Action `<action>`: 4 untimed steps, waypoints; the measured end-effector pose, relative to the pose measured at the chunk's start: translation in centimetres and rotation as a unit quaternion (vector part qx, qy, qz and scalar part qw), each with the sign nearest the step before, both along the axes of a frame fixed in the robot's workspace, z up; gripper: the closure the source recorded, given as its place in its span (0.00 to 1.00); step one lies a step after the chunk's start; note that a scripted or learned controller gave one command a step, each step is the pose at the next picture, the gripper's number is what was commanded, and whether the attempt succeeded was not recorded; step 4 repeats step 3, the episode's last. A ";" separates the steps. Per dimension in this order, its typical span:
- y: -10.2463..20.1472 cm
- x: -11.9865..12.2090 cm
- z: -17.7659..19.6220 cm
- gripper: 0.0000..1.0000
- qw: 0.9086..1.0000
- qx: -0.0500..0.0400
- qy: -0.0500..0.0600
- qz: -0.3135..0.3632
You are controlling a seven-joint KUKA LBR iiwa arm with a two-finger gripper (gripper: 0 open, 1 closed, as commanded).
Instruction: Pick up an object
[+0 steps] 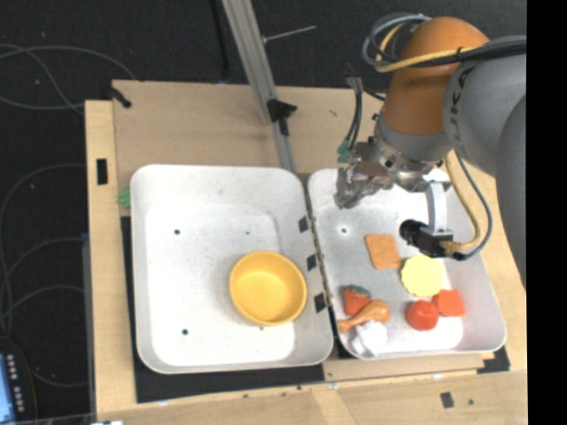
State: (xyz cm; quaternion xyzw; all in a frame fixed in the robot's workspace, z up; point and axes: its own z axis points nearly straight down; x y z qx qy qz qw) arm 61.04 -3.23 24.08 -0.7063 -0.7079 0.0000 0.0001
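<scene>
My gripper [351,189] hangs over the far left part of the right bin [477,283], below the orange band of the arm. Nothing shows between its fingers. In front of it on the bin floor lies a flat orange slab [384,251], with a pale yellow disc [423,276] to its right. Nearer the front edge sit a red round piece [423,314], an orange block [450,303], an orange-red carrot-like toy [356,299], a tan piece [372,312] and a white lump [372,336].
The left bin [177,220] bears a yellow bowl [267,288] near its front right. A grey metal post [257,60] slants up from the divide between the bins. Black cables hang beside the wrist [425,235].
</scene>
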 end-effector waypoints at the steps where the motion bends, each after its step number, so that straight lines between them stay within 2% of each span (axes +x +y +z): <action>1: 5.5 0.8 -1.0 1.00 1.000 0.000 -0.001 0.002; 2: 9.8 1.7 -0.5 1.00 1.000 0.001 -0.001 0.003; 3: 9.5 1.6 -0.5 0.00 1.000 0.000 0.000 0.001; 4: 9.5 1.6 -0.5 0.00 1.000 0.000 0.000 0.001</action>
